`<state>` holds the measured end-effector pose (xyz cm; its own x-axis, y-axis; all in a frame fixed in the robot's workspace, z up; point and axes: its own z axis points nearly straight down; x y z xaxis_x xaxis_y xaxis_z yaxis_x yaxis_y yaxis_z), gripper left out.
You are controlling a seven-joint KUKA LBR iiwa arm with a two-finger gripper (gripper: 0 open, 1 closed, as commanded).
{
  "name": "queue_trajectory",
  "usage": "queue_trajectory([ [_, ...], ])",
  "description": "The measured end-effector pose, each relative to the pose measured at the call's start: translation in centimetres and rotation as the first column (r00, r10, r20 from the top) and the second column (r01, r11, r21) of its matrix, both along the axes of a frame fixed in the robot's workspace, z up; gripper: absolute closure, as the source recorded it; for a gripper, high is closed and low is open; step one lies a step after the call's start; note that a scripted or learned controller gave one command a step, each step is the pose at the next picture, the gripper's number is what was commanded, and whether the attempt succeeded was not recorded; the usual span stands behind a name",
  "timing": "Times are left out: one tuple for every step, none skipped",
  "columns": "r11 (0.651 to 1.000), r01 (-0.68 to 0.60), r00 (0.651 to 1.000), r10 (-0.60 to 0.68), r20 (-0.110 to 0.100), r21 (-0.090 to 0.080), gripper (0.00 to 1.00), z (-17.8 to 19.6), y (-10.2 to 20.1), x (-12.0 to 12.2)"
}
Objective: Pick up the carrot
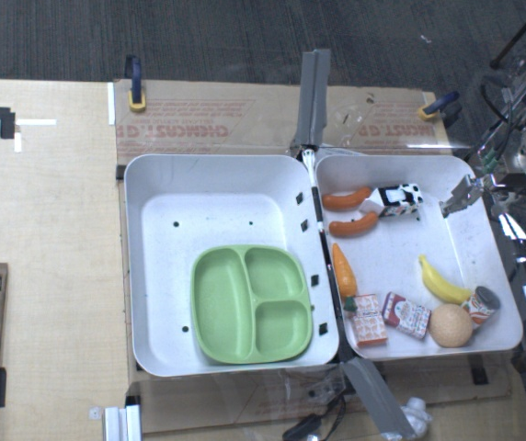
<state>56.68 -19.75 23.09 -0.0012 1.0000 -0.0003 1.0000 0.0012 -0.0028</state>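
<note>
Against the left wall of the right-hand shallow white bin (pixel 470 242), just beyond the small red-and-white carton (pixel 367 320), find the tapered orange carrot (pixel 342 271), lying lengthwise along that wall. Come down over its thick middle with the grip set across its width, keeping off wall and carton. Farther back, near the right rim, cannot tell whether the grey metal gripper (pixel 461 197) is released or clenched.

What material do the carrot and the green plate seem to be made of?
Carrot: probably moulded plastic, a toy; its orange is even and smooth with a slight sheen. Plate: likely matte plastic; one uniform pale green, with soft rounded dividers between three compartments. Neither can be confirmed by look alone.
</note>
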Motion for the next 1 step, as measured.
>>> queue_trajectory([
  [0.996,-0.087,0.996,0.087,0.0,0.001,0.0,-12.99,3.95,-2.5],
])
